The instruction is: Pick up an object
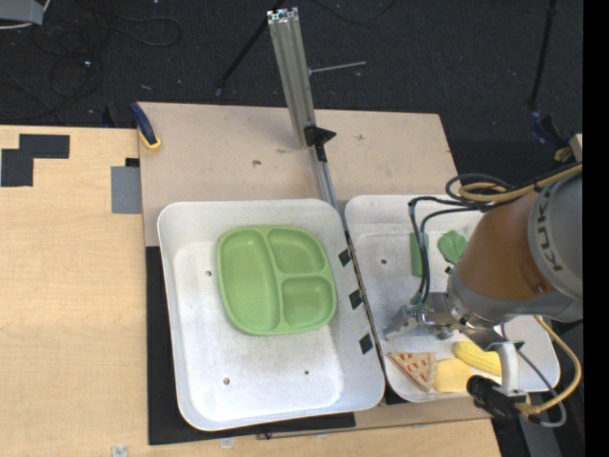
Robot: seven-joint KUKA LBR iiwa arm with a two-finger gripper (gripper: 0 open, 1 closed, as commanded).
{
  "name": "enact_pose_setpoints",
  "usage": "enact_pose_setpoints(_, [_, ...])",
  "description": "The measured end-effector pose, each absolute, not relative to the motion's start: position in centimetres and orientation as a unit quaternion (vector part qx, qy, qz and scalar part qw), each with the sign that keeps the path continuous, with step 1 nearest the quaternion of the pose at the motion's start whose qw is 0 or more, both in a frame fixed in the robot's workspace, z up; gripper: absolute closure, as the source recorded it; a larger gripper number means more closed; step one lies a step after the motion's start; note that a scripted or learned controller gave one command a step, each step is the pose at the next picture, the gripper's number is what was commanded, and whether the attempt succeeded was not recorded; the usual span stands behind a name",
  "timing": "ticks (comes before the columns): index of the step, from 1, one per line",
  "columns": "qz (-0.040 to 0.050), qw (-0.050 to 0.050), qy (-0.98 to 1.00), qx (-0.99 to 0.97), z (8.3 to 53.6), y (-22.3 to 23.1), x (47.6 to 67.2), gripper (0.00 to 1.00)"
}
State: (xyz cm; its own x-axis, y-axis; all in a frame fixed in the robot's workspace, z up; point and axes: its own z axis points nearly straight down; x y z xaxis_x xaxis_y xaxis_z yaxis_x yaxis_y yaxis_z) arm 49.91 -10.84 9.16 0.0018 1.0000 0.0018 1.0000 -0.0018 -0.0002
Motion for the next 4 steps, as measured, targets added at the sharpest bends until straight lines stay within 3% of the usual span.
enact_pose_setpoints(1, [-0.0013, 0.000, -0.706, -0.708, 9.2, -11.0, 50.1, 0.00])
enact_pose_setpoints(2, [-0.0039, -0.002, -0.704, -0.710, 10.4, -10.9, 50.3, 1.00])
enact_pose_setpoints(4, [-0.0010, -0.001, -0.707, -0.707, 20.8, -10.6, 49.3, 1.00])
